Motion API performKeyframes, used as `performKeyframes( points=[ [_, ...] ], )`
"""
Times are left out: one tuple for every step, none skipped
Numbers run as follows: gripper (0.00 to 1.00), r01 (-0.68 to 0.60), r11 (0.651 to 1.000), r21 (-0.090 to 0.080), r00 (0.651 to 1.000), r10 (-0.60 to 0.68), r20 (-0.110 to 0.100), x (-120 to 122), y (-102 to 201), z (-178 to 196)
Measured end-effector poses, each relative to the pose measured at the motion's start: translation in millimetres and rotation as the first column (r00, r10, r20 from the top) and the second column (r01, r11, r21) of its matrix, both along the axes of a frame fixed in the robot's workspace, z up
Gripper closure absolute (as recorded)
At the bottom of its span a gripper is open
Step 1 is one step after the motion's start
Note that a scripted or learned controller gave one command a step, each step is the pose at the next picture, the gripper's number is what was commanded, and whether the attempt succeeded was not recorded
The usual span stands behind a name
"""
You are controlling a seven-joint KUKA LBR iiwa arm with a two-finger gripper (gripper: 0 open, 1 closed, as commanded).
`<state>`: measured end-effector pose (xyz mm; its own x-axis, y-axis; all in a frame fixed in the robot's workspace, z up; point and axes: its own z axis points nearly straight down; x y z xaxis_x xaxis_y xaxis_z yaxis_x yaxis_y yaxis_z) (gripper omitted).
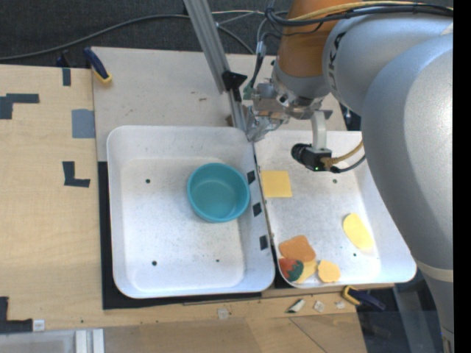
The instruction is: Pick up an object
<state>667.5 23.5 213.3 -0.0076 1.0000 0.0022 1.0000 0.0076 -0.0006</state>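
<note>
Camera view: the gripper [257,129] hangs over the right bin's [383,267] far-left corner; its state cannot be told. The yellow square [277,184] lies near, just below it.

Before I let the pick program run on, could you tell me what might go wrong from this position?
The gripper sits over the raised rims where the left bin and right bin meet, so descending here may strike a wall. The yellow square lies flat near that wall, leaving little room beside it. The small pieces crowd the right bin's near corner, so a grasp there could push them.
</note>
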Motion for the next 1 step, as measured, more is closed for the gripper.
performKeyframes(
  points=[
    [1.0,0.001,1.0,0.0,1.0,-0.001,0.001,12.5,52.7,9.9]
  ],
)
